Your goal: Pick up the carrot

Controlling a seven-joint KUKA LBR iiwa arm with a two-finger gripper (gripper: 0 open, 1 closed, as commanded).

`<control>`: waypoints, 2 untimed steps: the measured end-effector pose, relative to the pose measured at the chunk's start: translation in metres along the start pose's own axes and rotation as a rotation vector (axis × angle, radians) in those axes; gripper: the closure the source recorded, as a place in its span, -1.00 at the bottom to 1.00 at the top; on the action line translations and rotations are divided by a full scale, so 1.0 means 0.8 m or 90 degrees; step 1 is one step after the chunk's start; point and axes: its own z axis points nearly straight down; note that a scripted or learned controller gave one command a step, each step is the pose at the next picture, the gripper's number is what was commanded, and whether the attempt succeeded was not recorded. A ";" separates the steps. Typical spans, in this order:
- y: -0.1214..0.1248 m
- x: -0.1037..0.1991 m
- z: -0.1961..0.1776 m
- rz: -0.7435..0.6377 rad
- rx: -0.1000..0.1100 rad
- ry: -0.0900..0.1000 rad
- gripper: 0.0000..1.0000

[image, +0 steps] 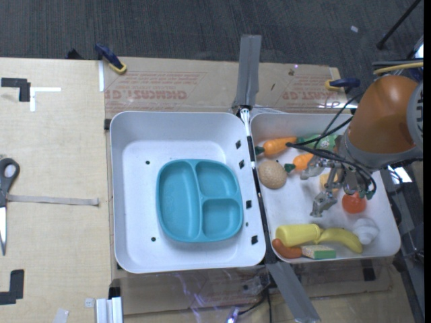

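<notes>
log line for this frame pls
phase: approach | gripper: over right bin, holding nothing | carrot: at bin's far left end, beside egg | left bin: teal tray

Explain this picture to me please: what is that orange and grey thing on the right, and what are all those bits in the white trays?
You are looking down from a camera fixed above a bench. The orange and grey thing is a robot arm reaching in from the right. Its tool hangs over the right bin, with nothing seen held. That bin holds toy food: a carrot at the far edge, a potato, a tomato, a banana and a few more pieces. The left bin holds a blue divided plate. Scissors lie on the bench at the far left.
</notes>
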 end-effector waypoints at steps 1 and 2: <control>-0.007 -0.034 0.009 0.132 0.000 -0.002 -1.00; -0.006 -0.037 -0.005 0.129 0.001 -0.006 1.00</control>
